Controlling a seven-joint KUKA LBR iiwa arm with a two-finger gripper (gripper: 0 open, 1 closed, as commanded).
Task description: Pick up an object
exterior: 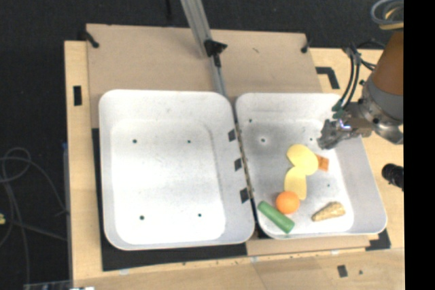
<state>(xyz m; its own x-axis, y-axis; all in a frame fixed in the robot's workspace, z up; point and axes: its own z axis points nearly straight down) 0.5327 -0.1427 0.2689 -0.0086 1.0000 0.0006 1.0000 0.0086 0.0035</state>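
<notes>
In the right bin (272, 112) lie several small objects: a yellow piece (302, 157) with a second yellow piece (296, 182) below it, an orange ball (287, 202), a green cylinder (275, 217), a tan wedge (328, 212) and a small orange block (323, 163). My gripper (329, 136) hangs over the bin's right side, just above and right of the upper yellow piece and close to the small orange block. I see nothing between its tips.
The left bin (166, 166) lies beside the right one, a narrow divider between them. A slanted metal rail (194, 3) runs from the top down to the bins' junction. The wooden bench edge (75, 146) frames both bins.
</notes>
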